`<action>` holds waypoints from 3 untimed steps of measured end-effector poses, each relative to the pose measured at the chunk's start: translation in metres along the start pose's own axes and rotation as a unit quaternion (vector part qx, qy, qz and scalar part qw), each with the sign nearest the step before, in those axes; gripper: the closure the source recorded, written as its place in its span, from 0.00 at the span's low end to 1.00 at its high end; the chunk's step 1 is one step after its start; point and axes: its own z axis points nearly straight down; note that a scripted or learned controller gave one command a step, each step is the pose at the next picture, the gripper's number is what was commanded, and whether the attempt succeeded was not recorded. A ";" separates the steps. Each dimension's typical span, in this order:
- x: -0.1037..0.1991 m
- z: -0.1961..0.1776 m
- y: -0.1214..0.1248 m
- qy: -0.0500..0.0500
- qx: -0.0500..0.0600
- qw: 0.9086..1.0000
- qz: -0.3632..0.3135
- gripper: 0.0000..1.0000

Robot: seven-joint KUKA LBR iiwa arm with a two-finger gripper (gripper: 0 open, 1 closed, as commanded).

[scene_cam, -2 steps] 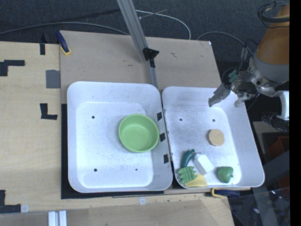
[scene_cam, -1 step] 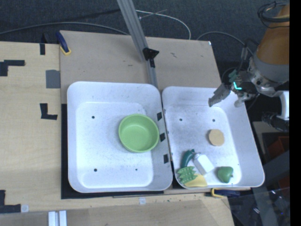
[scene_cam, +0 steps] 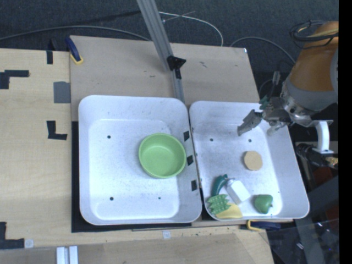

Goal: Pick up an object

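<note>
The gripper (scene_cam: 248,123) hangs over the upper part of the right bin (scene_cam: 286,158), its dark fingers pointing toward eight o'clock; whether it is spread or pressed together cannot be told from this angle, and nothing is seen between its tips. Behind it, at three o'clock, the grey arm (scene_cam: 311,89) with its orange band enters the scene.

Just below the gripper, toward five o'clock and apart from it, a round tan disc (scene_cam: 253,160) lies flat on the bin floor. Along the bin's six o'clock edge sits a cluster: a dark green curved piece (scene_cam: 219,183), a white block (scene_cam: 238,192) touching it, a green ridged toy (scene_cam: 218,204) on a yellow piece (scene_cam: 231,213), and, slightly apart at four o'clock of the cluster, a green pepper-like object (scene_cam: 263,203).

In the left bin (scene_cam: 99,114), a light green bowl (scene_cam: 161,155) stands upright near the three o'clock side. A grey pole (scene_cam: 157,29) slants across the wooden bench (scene_cam: 33,147) from twelve o'clock toward the seam between the bins.
</note>
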 end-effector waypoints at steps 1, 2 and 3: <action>-0.006 0.047 -0.004 0.000 0.000 1.000 0.000 0.00; -0.005 0.091 -0.006 0.000 0.000 1.000 0.000 0.00; -0.005 0.078 -0.005 0.000 -0.001 1.000 -0.001 1.00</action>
